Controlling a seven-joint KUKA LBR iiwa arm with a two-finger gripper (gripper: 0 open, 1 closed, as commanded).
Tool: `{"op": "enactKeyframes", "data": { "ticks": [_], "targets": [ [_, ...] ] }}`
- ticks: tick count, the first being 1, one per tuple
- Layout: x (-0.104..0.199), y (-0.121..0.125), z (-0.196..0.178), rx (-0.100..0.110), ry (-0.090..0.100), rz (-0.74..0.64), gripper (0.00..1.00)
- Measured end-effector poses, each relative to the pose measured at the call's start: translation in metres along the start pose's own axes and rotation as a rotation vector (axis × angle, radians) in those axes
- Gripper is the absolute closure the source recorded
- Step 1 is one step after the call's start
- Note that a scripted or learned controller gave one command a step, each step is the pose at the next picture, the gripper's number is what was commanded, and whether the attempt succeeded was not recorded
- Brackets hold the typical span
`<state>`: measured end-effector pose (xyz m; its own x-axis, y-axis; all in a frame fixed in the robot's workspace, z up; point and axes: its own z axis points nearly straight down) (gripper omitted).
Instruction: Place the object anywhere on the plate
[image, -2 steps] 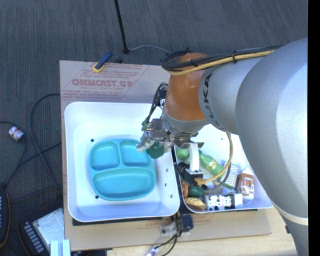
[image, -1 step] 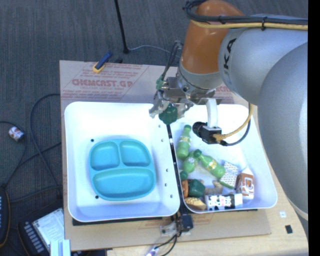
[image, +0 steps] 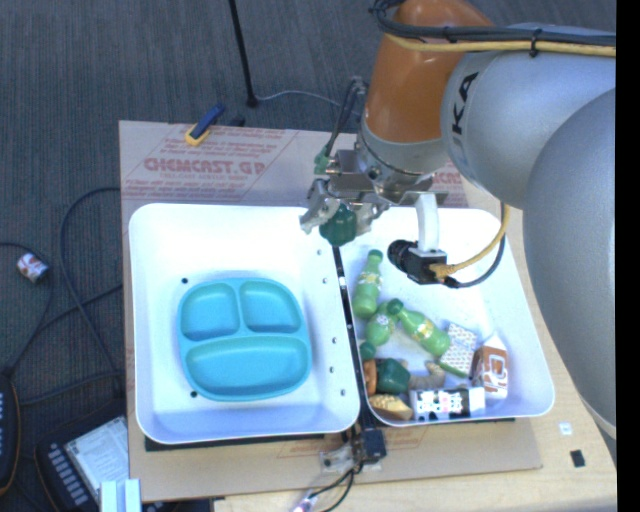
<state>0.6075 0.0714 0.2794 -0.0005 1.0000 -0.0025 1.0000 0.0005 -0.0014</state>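
Left bin (image: 150, 300): white and shallow; it holds the blue plate (image: 243, 337), a three-compartment tray lying flat near the bin's middle.
Plate: two small compartments on the far side, one long one on the near side; nothing lies on it.
Right bin (image: 520, 300): white; a pile of small things fills its near half.
Pile: green bottles (image: 372, 285), lying and leaning by the divider, a dark green piece (image: 392, 375), a checkered card (image: 460, 345), an orange-and-white packet (image: 492, 365), a black-and-white box (image: 445, 403).
Gripper (image: 338, 222): above the divider at the bins' far end, fingers pinched on a dark green object (image: 338, 226).
Object: held clear of both bins, well apart from the plate.
Arm (image: 470, 70): grey with an orange band, reaching in from the right.
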Motion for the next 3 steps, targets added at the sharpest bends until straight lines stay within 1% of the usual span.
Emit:
{"op": "enactKeyframes", "data": {
  "ticks": [1, 2, 3],
  "targets": [
    [0.096, -0.015, 0.010, 0.001, 0.003, -0.002, 1.00],
    [0.021, -0.031, -0.018, -0.001, 0.000, 0.002, 1.00],
    [0.084, -0.076, 0.058, 0.004, 0.002, -0.002, 1.00]
  ]
}}
